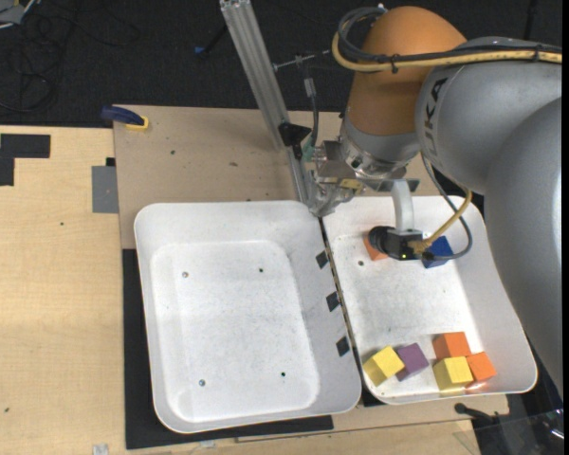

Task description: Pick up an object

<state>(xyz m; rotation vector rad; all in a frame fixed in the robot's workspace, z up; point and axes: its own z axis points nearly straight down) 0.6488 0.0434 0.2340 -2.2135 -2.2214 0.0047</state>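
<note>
My gripper (328, 193) hangs low over the far left corner of the right bin (493, 301), close to the wall between the two bins. Nothing shows in its grasp. A small orange block (373, 247) and a blue block (439, 251) lie in the far part of that bin, just right of the gripper and partly hidden by the wrist. At the bin's near edge sits a cluster: a yellow block (384, 363), a purple block (413, 356), an orange block (449, 344), another yellow block (452, 373) and another orange block (481, 366).
The left bin (161, 230) lies beside the right one, with black clips (333, 300) along the shared edge. A slanted aluminium rail (257, 64) rises behind the gripper. The arm's big grey body (512, 159) overhangs the right bin's right side.
</note>
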